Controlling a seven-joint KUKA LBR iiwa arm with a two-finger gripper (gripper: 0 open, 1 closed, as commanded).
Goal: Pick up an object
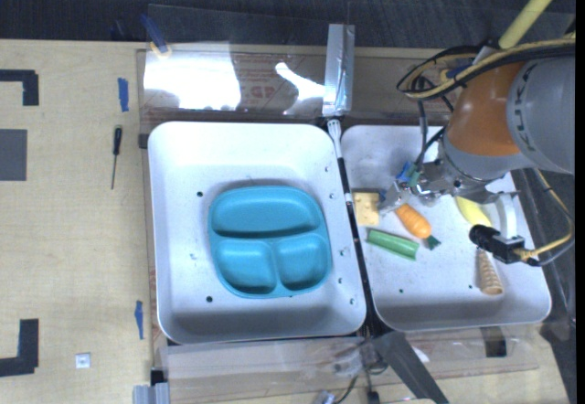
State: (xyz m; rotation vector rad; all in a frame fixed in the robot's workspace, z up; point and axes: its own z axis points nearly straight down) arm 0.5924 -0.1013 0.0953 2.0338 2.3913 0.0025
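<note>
While the grey arm (539, 110) fills the frame's right, its pincer (409, 185), whose state I cannot tell, hangs just above the toy carrot (413, 220) in the right bin (457, 302), centre-right; likely light, stiff, slick plastic, best gripped mid-body.

Bright, even overhead light; strong glare on the clear sheet (233, 82) (top centre); focus slightly soft.

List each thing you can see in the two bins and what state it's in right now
blue divided tray: lying flat in the left bin.
carrot: lying in the right bin, under the gripper.
green stick: lying flat.
yellow block: against the divider.
banana: lying flat.
cone: lying flat.
</note>
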